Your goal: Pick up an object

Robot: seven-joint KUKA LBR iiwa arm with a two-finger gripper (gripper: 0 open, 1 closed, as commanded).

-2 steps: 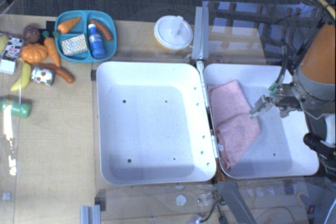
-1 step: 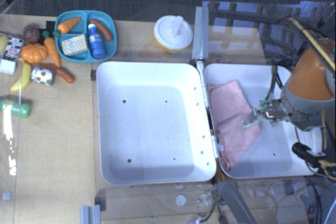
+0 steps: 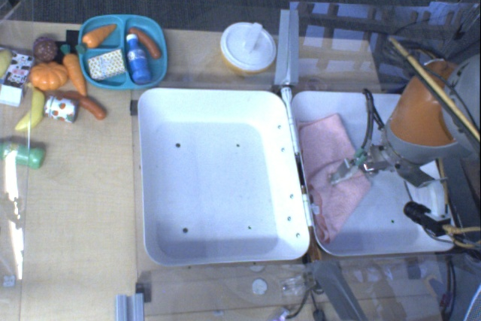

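Over on the far left of the bench sits a scatter of toy food (image 3: pixel 56 86), glossy plastic by the look of it, and a teal divided plate (image 3: pixel 154 34) with more of the same. A round white lidded cup (image 3: pixel 248 46) stands behind the bins. The left bin (image 3: pixel 214 173) is smooth white plastic, shallow, with rounded corners. In the right bin (image 3: pixel 391 225) lies a pink cloth (image 3: pixel 331 165), soft and rumpled, its long side running front to back along the bin's left wall. The gripper (image 3: pixel 347 171) hangs right over the cloth's middle, reaching in from the right; I cannot tell how it is set or whether it has any fabric.
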